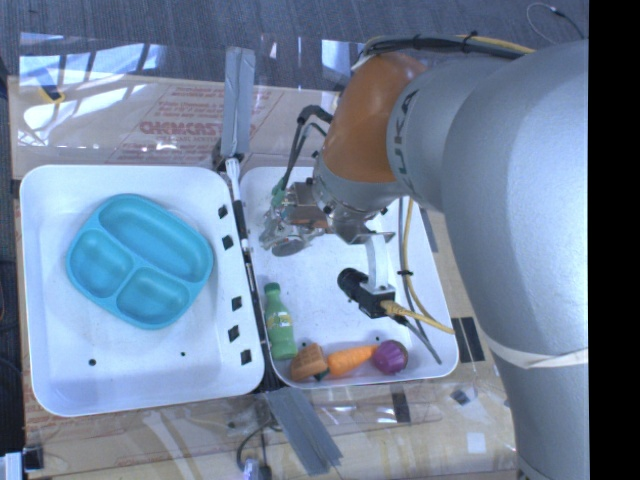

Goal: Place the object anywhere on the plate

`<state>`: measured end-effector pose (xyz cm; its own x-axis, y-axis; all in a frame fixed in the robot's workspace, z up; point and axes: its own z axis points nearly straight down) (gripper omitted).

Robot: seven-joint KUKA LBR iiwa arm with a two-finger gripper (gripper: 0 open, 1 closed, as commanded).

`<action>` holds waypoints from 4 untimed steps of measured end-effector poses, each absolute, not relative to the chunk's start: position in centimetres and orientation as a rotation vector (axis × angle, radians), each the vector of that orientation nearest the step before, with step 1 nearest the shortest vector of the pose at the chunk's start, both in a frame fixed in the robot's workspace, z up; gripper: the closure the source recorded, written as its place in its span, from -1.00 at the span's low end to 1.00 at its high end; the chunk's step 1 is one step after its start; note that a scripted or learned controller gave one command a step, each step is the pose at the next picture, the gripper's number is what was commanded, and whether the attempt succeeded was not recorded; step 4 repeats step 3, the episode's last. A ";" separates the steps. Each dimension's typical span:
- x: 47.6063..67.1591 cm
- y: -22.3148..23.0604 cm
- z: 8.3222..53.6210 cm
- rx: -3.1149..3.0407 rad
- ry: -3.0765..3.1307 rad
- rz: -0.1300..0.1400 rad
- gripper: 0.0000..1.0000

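Camera view: gripper (283, 224) fingers blurred, right bin (330, 368) half-hidden

Two bins sit side by side on the surface. The left bin (60, 368) holds a three-compartment plate (140, 259), lying toward its left and rear part. In the right bin (440, 353), a bottle (277, 320) lies along the left wall. Along the near wall sit, left to right, a bread piece (309, 361), a carrot (349, 360) and an onion (390, 356), each touching or just beside the next. The arm (500, 158) reaches in from the right, with the gripper (290, 223) over the right bin's rear left part.
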<state>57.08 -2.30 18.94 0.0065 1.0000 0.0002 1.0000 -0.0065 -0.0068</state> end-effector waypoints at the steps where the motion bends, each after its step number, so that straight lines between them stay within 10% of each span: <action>1: 65.5 2.7 18.9 -2.012 -2.410 0.006 1.00; 2: 59.1 10.1 19.2 -2.077 -2.350 0.009 1.00; 3: 59.1 10.0 19.2 -2.078 -2.350 0.009 -1.00; 4: 59.1 10.0 19.2 -2.078 -2.350 0.009 -1.00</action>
